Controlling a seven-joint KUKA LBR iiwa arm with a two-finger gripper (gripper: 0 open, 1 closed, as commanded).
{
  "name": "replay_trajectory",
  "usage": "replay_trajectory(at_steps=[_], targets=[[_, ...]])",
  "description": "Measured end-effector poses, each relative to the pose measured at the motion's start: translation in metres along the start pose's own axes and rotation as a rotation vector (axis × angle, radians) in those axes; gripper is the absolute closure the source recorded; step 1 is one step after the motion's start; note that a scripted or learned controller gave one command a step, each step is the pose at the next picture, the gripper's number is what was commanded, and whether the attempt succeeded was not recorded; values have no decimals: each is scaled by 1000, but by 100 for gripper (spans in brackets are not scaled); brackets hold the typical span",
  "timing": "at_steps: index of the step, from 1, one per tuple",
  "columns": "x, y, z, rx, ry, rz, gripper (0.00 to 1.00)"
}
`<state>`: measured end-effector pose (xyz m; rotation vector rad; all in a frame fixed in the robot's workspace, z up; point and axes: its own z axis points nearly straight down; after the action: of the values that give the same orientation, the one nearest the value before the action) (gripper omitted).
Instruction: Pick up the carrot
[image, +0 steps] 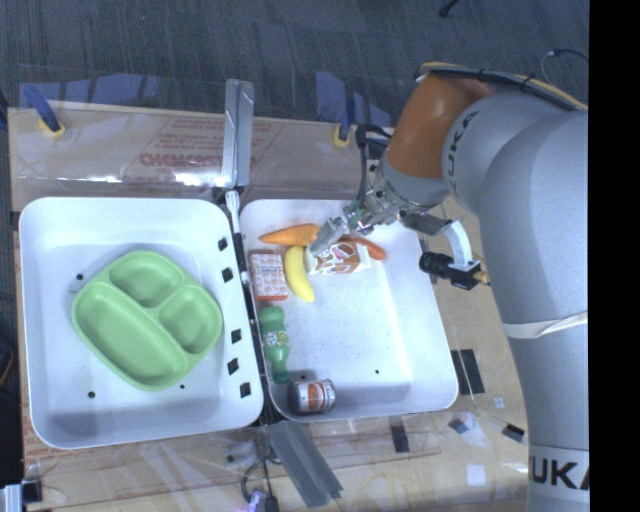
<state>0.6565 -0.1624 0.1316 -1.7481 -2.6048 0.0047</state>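
The arm (520, 200) is the big thing here, smooth grey metal with a glossy orange band, curving in from the right over the right bin (420, 350). Both bins are shallow white plastic with rounded corners. The left bin (50, 330) holds a pale green plate (145, 318), matte, split into three soft-edged compartments.

Right bin's far left corner is where the clutter sits. The gripper (330, 235) is down there, right by the carrot's right end, over a crinkly white and brown packet (340, 258). Can't tell if its fingers are apart or closed.

The carrot (288, 236) is orange and tapered, lying flat near the far wall. Just near of it a curved yellow banana (298, 274), a flat reddish box (267, 276), a green bottle (274, 338) along the left wall, and a shiny can (313, 396) on its side at the near edge.
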Motion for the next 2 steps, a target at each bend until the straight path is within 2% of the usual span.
replay_trajectory(at_steps=[1,2], targets=[[-2,-13,37,2,2,-74,0],[-13,-14,38,19,5,-282,0]])
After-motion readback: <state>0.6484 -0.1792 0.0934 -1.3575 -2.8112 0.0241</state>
